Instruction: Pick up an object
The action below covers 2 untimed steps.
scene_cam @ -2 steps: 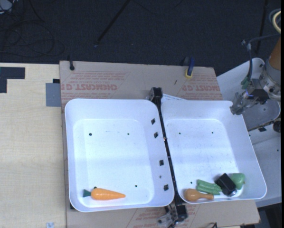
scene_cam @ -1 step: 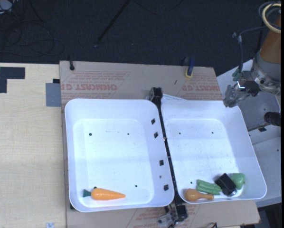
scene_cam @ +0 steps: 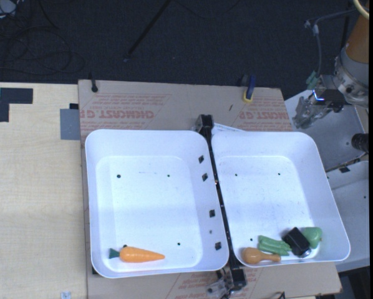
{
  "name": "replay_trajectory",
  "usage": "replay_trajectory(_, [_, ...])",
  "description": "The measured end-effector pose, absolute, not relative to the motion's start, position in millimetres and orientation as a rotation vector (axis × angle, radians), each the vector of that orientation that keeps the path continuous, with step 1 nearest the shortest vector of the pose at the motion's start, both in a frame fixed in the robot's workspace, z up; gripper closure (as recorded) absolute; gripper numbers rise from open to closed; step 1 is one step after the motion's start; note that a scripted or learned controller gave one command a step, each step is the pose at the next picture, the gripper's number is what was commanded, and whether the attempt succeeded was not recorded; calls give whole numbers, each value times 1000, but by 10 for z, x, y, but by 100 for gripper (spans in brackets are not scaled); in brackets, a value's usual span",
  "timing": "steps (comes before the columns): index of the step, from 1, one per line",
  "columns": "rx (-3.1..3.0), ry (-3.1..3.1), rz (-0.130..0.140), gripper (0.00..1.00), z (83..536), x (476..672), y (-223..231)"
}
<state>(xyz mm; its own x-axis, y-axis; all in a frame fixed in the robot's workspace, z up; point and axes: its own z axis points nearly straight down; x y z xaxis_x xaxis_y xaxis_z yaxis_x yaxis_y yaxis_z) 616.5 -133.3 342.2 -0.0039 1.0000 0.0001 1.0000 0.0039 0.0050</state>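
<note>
One orange carrot, green-stemmed, lying in left bin; gripper grip state unclear

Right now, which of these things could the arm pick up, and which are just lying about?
For the job:
carrot
green vegetable
black block
tan gourd
gripper

Just there:
white bins
cardboard sheet
blue clamp
</note>
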Motion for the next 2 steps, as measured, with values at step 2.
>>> replay_trajectory(2, [2226,2219,-3,100,3218,5667,-1735])
